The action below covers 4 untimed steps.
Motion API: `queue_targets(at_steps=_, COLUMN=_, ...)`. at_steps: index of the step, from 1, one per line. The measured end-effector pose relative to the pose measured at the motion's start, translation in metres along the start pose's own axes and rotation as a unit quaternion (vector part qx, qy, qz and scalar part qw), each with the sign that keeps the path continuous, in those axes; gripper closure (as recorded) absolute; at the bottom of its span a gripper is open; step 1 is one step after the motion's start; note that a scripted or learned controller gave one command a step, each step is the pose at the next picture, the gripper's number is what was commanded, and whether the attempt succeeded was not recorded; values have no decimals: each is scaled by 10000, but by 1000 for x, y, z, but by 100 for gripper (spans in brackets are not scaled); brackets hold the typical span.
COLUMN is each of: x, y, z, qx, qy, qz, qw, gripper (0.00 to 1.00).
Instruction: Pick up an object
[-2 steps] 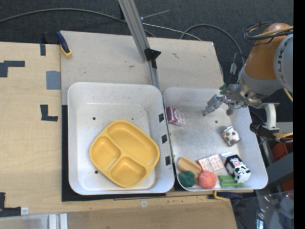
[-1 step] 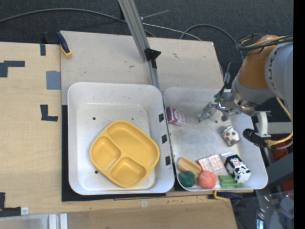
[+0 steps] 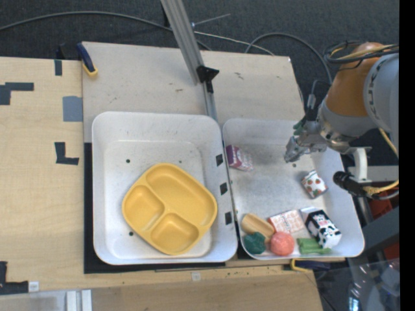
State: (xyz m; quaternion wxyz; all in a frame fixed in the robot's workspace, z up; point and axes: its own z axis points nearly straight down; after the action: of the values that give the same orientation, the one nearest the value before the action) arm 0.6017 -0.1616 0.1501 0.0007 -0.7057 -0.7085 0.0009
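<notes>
Grey arm's jaws point(image 3: 293, 153) over right bin point(image 3: 259, 135), yellow tray point(image 3: 170, 207) left

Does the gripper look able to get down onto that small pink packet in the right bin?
Probably yes. The pink packet lies alone on bare floor of the right bin, nothing over it. The gripper hangs to its right with open space between.

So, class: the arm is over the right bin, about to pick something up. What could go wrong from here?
1. The gripper hangs above bare floor; the nearest items, the pink packet and the strawberry-print cube, lie off to either side, so it may close on nothing.
2. The toys along the front wall are crowded together, inviting a double grab.
</notes>
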Motion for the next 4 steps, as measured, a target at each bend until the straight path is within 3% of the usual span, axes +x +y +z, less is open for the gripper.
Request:
queue_targets(at_steps=1, x=-4, y=-5, z=-60, qx=-36, qy=-6, qz=14, qw=10000, gripper=100)
queue_targets(at_steps=2, x=-4, y=-5, z=-65, qx=-12, qy=3, qz=15, qw=10000, gripper=100)
queue_targets(at_steps=4, x=99, y=-4, z=-60, qx=-1, qy=11, qz=-15, qw=10000, gripper=100)
